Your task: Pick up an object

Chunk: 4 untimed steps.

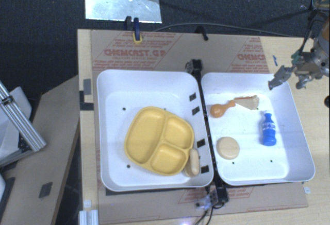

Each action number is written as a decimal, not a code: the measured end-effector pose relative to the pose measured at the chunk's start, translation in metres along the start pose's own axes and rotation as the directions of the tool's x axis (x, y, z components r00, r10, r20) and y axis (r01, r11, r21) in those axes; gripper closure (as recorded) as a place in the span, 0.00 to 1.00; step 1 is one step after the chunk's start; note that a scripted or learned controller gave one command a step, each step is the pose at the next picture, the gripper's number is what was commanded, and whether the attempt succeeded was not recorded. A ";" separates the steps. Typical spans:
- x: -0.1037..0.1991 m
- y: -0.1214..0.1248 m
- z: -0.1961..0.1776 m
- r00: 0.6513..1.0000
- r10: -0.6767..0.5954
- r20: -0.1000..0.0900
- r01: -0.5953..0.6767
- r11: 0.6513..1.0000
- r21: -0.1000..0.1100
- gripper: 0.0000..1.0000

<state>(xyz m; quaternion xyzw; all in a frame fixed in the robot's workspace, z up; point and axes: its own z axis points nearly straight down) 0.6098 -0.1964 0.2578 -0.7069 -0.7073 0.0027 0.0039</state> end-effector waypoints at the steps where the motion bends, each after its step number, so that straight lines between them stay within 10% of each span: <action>1: 0.001 0.002 -0.007 1.000 -0.003 0.002 0.003 1.000 -0.011 0.00; 4: -0.007 0.018 0.150 1.000 -0.001 0.002 0.001 1.000 -0.010 0.00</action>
